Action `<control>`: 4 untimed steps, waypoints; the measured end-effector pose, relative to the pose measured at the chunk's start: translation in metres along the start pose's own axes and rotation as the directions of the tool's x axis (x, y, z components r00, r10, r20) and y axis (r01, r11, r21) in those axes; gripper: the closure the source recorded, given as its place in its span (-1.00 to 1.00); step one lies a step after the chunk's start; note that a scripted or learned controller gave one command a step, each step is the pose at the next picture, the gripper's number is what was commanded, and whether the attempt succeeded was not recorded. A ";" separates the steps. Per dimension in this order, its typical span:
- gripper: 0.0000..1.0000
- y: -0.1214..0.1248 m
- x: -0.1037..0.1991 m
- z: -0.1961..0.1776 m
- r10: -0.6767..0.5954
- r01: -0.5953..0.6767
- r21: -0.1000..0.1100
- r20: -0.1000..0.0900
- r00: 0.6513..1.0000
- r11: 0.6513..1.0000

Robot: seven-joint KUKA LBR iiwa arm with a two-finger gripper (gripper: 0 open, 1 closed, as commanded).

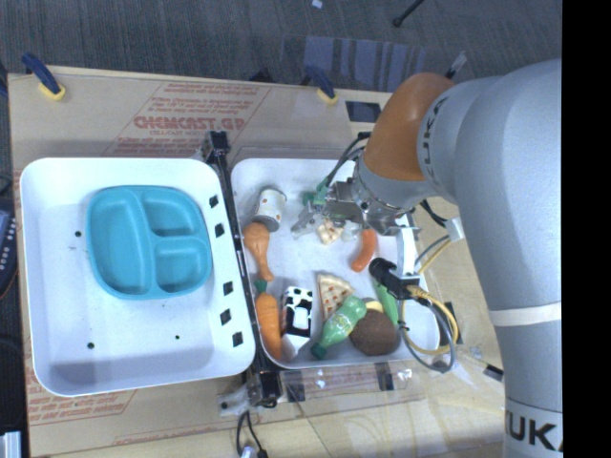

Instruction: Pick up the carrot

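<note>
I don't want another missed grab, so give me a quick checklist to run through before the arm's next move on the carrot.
1. Carrot located: ok. The carrot lies at the right bin's near-left corner, against the wall.
2. Carrot top side uncovered: ok.
3. Room around it: not ok. The black-and-white cow toy sits right beside it.
4. Pincer over the carrot: not ok. The pincer is up near the bin's middle, well away.
5. Lookalikes: not ok. An orange piece lies close to the pincer, and a drumstick lies between.
6. Pincer free: cannot tell.
</note>
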State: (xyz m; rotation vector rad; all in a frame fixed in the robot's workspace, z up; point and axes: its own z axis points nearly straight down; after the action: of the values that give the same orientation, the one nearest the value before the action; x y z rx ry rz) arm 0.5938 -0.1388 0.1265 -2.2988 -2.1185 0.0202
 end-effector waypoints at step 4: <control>1.00 -0.018 0.045 0.027 0.636 -0.636 0.008 -0.006 0.771 0.771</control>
State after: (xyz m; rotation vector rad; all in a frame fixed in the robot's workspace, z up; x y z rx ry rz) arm 0.5791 -0.0929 0.0999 -2.8756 -1.2149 0.0230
